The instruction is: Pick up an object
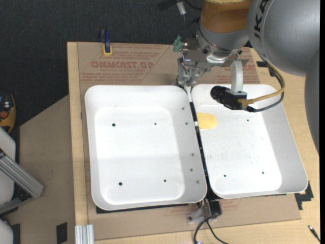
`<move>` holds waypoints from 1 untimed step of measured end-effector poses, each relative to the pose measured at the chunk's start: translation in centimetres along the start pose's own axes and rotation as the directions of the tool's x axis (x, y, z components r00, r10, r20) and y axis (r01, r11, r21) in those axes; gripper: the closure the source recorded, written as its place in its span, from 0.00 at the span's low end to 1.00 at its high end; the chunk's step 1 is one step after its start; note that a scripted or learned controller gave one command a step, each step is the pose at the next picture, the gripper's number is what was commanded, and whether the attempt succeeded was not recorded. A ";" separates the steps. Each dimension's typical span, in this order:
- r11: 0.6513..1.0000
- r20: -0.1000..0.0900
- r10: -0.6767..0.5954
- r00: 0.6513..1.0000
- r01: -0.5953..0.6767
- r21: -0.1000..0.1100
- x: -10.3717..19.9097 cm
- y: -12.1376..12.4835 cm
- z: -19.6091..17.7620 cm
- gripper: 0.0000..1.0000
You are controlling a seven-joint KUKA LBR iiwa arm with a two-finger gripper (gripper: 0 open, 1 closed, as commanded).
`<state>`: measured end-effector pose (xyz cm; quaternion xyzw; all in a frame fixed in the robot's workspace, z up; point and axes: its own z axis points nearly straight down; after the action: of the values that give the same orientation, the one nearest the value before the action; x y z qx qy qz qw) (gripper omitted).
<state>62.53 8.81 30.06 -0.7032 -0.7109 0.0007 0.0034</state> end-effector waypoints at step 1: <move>1.000 0.008 0.020 1.000 -0.020 -0.012 -10.3 -0.9 -3.2 1.00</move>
<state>61.77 -1.53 33.26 -0.7103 -0.7039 -0.0005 -0.0036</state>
